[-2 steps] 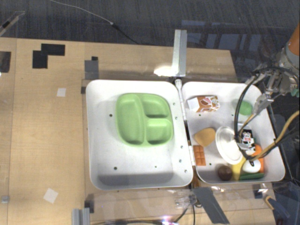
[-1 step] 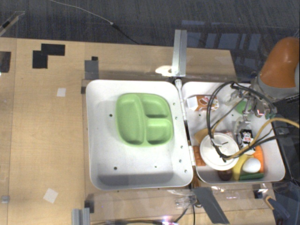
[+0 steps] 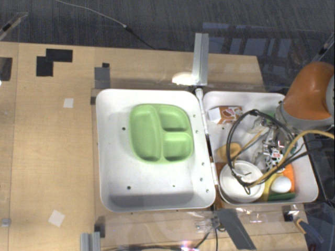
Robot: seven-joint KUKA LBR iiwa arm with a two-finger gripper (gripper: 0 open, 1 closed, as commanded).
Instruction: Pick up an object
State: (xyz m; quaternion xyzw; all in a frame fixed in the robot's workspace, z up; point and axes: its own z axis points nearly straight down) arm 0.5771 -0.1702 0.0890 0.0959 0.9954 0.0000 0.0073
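camera view: fixed overhead slant, both bins on the worktop [image 3: 47, 156] visible.
arm: wrist with the orange band [image 3: 310, 90] sits over the right bin [image 3: 314, 190], reaching in from the right.
claw: [image 3: 269, 150] low among the clutter, wrapped in black cable loops [image 3: 238, 135]. Cannot tell how it is set, and cannot see anything held in it.
progress: judged not done. Nothing is visibly lifted; every item looks to be resting in a bin. Grasp and lift are both left.
candidates: task names no specific object. Nearest the claw are the white bowl [image 3: 241, 183], the white egg-like ball [image 3: 282, 184], an orange piece [image 3: 289, 174] and a yellow curved piece [image 3: 269, 184].
location: all of those sit in the front part of the right bin, bowl touching the front-left corner wall, ball just beside the front rim.
orientation: bowl upright, opening up, round, so no long axis. Ball likewise has none that I can read. Yellow piece looks banana-like, long axis roughly from the claw toward the front rim, but it is partly hidden.
other right-bin items: printed packet [image 3: 226, 114] at the back, tan wooden piece [image 3: 233, 150] beside the divider.
left bin: [image 3: 112, 192] holds a green divided tray [image 3: 159, 132], lying flat and well apart from the claw, long axis roughly front to back.
risk: my read is that the cable loops obscure contact, so a hold is hard to confirm from here.
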